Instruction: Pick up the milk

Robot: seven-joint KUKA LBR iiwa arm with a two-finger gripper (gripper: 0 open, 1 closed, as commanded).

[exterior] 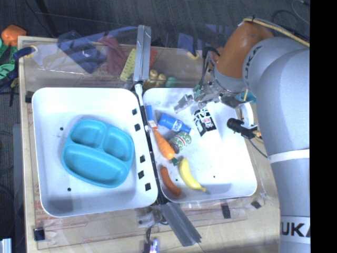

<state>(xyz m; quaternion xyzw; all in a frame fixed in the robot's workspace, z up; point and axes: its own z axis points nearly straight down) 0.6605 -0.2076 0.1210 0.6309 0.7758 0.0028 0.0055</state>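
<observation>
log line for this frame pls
arm: over right bin | hand: by milk carton | milk: lying in bin, not grasped | tray: left bin

white letters "uka" stand on the grey arm (295, 229) at the lower right; nothing else is legible.

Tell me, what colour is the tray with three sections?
Light blue plastic divided tray, clear in the camera view.
</observation>
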